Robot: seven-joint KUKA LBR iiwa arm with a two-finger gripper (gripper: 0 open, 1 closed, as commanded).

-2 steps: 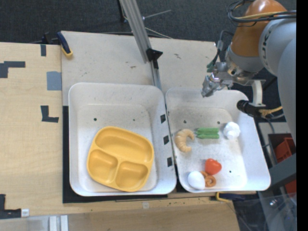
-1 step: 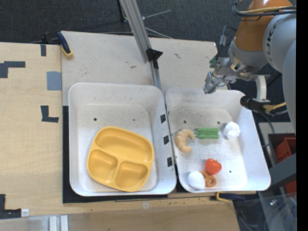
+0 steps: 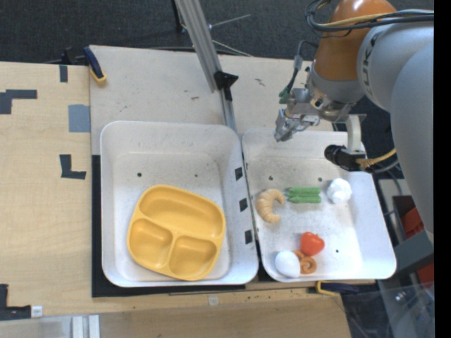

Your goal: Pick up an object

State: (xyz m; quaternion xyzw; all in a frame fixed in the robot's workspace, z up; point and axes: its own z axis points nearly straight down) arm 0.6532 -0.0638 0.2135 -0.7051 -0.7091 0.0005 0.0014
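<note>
Croissant lies in the right bin, near its left wall, long axis running up-down in the view, tips curling toward the right; we note it tan, ridged, crescent-shaped. Just right of it sits a green piece, oblong, long axis left-right, looks like bean pods. Further right, near the bin's right side, a white ball, roundish. Toward the front of the bin we see a red piece, pepper-like, with its narrow end pointing down toward a small orange-brown bit, and beside that an egg, white and smooth, against the front wall. The left bin holds a yellow tray, three compartments, tilted slightly, long axis slanting from upper left to lower right. Arm reaches in from the right, orange band at top, wrist bent downward and leftward. Gripper hangs above the right bin's rear left corner, pointing down, well apart from every item. We cannot tell how it is set; nothing is seen in its grasp.
</note>
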